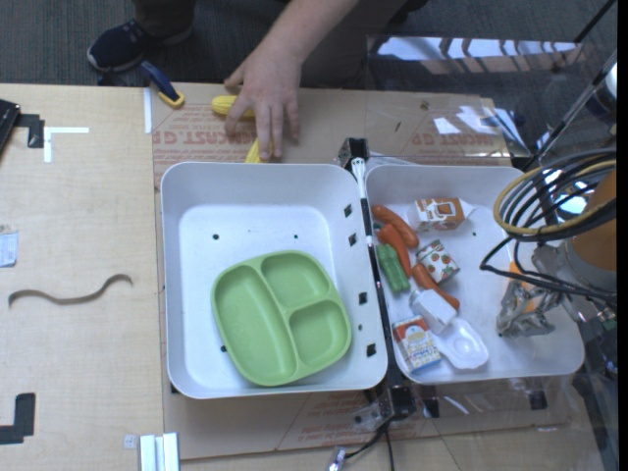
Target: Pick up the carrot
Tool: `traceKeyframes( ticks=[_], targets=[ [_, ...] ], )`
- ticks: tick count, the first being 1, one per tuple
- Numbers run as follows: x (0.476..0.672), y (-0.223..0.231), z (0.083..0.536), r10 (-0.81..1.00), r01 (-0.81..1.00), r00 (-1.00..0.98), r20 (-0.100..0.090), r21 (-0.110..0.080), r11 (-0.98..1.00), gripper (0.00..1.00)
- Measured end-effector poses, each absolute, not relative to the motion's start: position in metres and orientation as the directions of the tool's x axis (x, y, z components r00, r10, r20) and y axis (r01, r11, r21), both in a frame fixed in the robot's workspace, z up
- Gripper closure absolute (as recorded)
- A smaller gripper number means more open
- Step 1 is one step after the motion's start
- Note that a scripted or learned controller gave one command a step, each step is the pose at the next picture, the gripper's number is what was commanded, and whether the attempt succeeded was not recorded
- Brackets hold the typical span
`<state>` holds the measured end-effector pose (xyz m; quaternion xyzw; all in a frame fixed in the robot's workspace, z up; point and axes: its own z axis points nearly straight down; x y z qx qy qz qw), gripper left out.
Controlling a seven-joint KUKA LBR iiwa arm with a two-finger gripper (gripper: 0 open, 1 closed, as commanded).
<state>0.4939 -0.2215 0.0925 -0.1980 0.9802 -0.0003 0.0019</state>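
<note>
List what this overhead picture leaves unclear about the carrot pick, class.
- Gripper, camera view: blurred, so nothing in its grasp can be made out.
- Arm: cut off by the right edge, partly behind cables.
- Carrot: packed against neighbouring toy foods in the right bin; its full outline is uncertain.

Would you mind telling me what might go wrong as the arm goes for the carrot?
The carrot lies packed among other food against the right bin's left wall, so the gripper may snag a neighbour such as the green vegetable. A person's hand rests beside the bins, close to the work area.
</note>
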Motion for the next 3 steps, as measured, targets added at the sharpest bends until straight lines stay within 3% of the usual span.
traceKeyframes(
  ticks=[1, 2, 3],
  targets=[
    [0.513, -0.172, 0.171, -0.330, -0.330, -0.944, -0.007, -0.002, 0.944, 1.00],
    [0.508, -0.092, 0.235, -0.334, -0.334, -0.942, -0.005, -0.001, 0.942, 1.00],
    [0.514, -0.148, 0.398, -0.495, -0.495, -0.869, -0.005, -0.002, 0.869, 1.00]
  ],
)
